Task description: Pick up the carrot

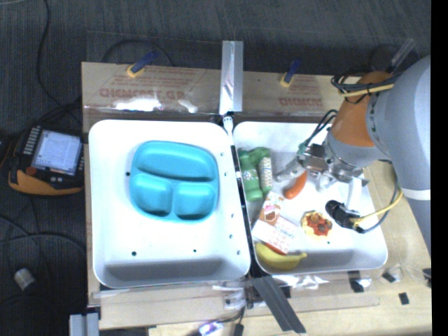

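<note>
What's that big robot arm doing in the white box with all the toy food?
The grey robot arm has its gripper down in the right bin, right at an orange carrot, which it is meant to pick up. Whether it has grabbed the carrot is hard to tell. Around it lie a green packet, a banana, a small carton and a pizza slice. The left bin holds a blue divided tray.

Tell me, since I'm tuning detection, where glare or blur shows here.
In the camera view, glare washes the plastic sheet behind the bins; the white bins look bright but readable; the carrot is soft-edged yet distinct beside the end effector.
</note>
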Motion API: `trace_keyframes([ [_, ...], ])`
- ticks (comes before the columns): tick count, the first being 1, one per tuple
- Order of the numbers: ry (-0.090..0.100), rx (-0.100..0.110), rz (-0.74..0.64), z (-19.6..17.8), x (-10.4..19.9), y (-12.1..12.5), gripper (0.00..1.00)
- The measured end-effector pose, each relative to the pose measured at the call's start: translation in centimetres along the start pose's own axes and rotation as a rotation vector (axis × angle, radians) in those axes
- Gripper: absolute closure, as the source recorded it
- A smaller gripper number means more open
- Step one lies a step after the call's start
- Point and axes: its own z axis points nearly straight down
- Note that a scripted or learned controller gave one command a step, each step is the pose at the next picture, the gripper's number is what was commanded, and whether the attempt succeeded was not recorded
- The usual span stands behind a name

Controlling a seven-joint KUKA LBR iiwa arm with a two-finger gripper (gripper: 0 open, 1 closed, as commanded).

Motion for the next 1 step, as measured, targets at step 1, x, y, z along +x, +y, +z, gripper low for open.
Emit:
trace_keyframes([
  [1,0.003,0.003,-0.019,0.08,-2.51,7.6,0.0],
])
